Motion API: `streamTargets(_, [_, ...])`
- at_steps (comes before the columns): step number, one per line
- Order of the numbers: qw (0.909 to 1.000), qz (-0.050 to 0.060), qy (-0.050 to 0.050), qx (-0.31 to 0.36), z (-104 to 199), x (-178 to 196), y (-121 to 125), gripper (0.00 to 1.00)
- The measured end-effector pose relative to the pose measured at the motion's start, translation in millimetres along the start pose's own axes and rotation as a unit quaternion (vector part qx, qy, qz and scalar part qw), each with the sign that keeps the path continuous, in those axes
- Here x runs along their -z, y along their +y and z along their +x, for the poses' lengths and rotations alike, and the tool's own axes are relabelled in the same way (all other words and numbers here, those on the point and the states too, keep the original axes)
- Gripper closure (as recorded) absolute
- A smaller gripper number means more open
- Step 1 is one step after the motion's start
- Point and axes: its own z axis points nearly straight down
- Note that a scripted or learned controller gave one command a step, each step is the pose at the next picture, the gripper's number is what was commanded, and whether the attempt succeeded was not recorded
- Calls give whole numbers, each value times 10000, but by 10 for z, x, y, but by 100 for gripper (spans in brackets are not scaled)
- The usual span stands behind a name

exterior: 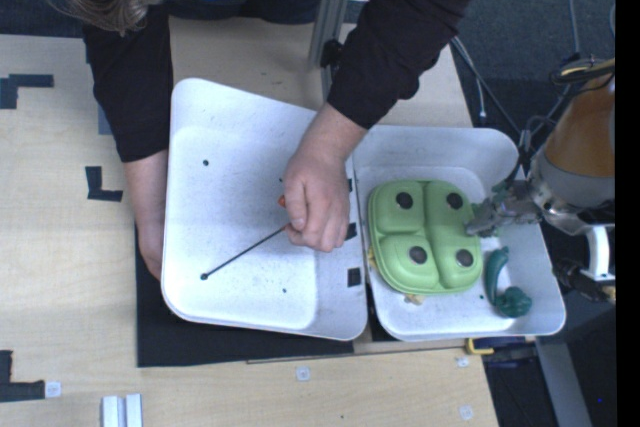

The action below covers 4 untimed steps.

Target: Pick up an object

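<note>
at the near edge of the right bin [520,155] a dark green curved toy [503,287] lay, just beside a light green four-lobed object [425,237] mid-bin. the robot's hand [490,218] hovered at that object's right edge; whether it was spread could not be told. nothing was lifted, so the pick looked undone. farther back, a person [318,200] reached into the left bin [240,145].
</note>
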Motion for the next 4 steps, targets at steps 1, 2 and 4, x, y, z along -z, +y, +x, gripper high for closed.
streamTargets(1, [10000,40,7,-8,14,427,59,100])
streamTargets(2, [10000,49,9,-10,15,668,65,100])
streamTargets(4, [10000,57,15,4,985,544,-80,100])
